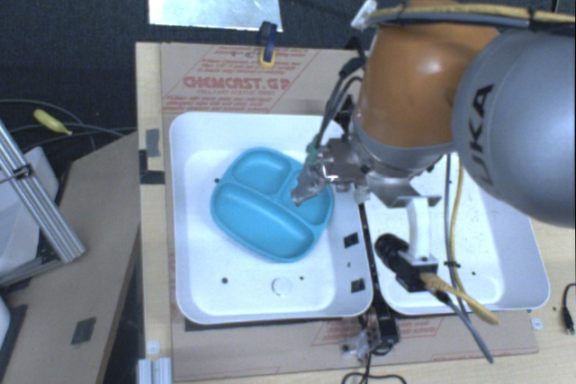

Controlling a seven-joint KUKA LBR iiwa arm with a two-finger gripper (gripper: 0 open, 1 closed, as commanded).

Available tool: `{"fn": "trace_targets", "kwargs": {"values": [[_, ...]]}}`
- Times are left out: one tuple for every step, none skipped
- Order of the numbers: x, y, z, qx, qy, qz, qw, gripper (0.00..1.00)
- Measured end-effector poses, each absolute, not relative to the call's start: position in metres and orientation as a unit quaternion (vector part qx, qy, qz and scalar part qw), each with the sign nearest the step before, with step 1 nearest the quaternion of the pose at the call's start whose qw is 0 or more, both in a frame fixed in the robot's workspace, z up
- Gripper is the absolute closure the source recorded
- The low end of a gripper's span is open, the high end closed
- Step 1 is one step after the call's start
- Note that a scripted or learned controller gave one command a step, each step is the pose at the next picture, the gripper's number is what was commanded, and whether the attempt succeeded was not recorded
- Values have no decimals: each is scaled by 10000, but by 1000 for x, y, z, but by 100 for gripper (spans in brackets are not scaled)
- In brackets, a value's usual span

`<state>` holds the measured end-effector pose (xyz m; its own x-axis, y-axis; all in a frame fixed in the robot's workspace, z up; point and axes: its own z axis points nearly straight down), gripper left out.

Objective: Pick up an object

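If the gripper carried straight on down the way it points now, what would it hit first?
Most likely the blue divided plate in the left bin. The gripper points down over the plate's right-hand rim, near a compartment edge. How far above the plate it stands cannot be judged from this slanted view.

A blue plate [270, 216] with divided sections lies tilted in the left bin [202, 283], near its middle. The gripper [308, 184] hangs over the plate's right edge, its tip just above or touching the rim; which of the two cannot be told. The grey arm [504, 112] with its orange band [418, 72] crosses above the right bin [517, 283], beside the plate. Both bins rest on a cardboard sheet [234, 76].
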<state>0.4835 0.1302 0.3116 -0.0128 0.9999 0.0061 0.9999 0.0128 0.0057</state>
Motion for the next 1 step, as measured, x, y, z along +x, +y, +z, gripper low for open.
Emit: {"fn": "trace_targets", "kwargs": {"values": [[488, 126, 317, -7036, -7106, -22, -13, 100]]}}
